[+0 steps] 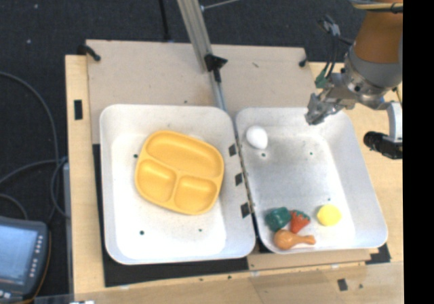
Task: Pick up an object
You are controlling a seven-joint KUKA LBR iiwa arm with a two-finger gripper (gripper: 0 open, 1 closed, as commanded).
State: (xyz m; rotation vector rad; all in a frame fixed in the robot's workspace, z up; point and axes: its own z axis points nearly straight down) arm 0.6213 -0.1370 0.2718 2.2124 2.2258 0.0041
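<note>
The right bin [346, 160] holds a white egg-shaped object [256, 137] near its back left corner. Along its front edge lie a green piece [277, 218], a red piece [299, 219], an orange drumstick-shaped piece [293, 239] and a yellow ball [329, 215]. My gripper [316, 115] hangs over the back right part of that bin, well apart from all of these objects. I see nothing between its fingers.
A yellow three-compartment plate [179, 172] lies in the left bin [122, 228]. A slanted metal pole [193, 21] rises behind the two bins. The grey and orange arm [376, 38] comes in from the upper right.
</note>
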